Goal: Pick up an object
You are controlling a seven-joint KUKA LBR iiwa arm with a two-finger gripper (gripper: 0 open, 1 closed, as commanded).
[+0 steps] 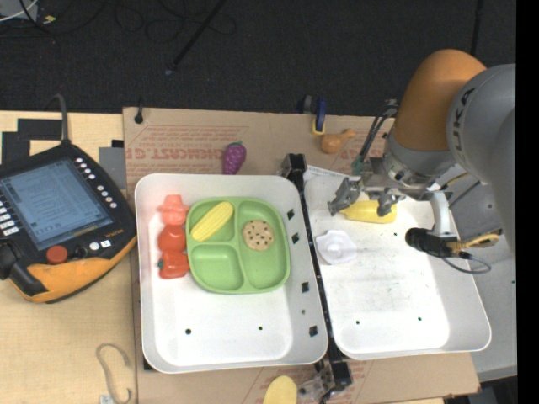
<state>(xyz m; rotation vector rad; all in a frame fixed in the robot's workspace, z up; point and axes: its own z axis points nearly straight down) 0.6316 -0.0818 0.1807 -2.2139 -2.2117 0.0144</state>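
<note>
In the right bin [421, 326] a yellow object [371, 213] lies near the back wall. My gripper [365, 200] hovers right over it, open, with one finger on each side of its upper edge; I cannot tell whether the fingers touch it. A small white piece [336, 247] lies in the same bin, in front and to the left of the gripper. The left bin [219, 331] holds a green divided tray [227, 268] with a corn cob [210, 220] and a cookie [258, 235] in it. A red bottle shape [173, 238] lies beside the tray's left edge.
Behind the bins on the cardboard lie a purple grape bunch [234, 156] and an orange toy [336, 141]. A teach pendant [59, 217] rests at the left on the bench. A yellow object [280, 390] sits at the front edge below the bins.
</note>
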